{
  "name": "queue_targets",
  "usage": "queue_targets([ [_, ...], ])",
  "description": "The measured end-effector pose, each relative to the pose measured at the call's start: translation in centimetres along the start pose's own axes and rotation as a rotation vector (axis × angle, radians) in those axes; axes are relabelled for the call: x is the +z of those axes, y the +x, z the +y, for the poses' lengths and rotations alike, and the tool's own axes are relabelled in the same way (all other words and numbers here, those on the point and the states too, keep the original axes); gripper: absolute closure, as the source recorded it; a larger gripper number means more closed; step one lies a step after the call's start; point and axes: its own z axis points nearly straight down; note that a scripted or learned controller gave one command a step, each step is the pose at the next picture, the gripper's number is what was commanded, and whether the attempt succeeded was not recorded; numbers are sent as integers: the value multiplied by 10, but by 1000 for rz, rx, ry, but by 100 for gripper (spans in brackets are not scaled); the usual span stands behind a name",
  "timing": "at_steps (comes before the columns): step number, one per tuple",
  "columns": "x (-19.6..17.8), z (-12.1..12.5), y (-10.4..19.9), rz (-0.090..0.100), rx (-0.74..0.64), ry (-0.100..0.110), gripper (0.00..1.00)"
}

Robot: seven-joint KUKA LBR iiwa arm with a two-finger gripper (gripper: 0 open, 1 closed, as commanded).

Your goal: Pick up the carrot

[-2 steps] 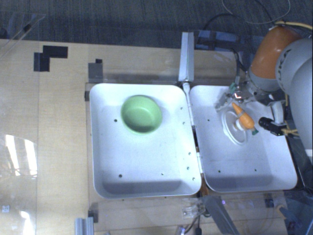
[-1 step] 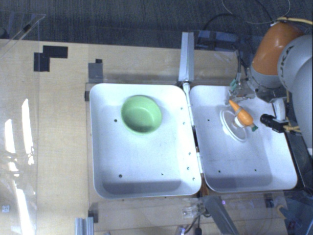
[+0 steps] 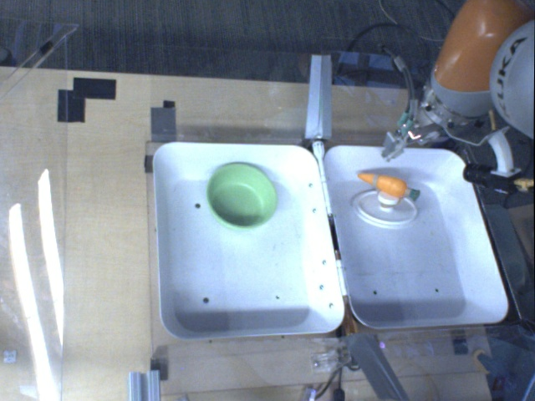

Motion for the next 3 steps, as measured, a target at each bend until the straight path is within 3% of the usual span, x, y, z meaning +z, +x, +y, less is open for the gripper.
queue_targets([
  [1, 0, 0, 0, 0, 0, 1, 0],
  [2, 70, -48, -34, 1, 14, 3, 0],
  [3, 102, -67, -83, -13, -8, -15, 0],
])
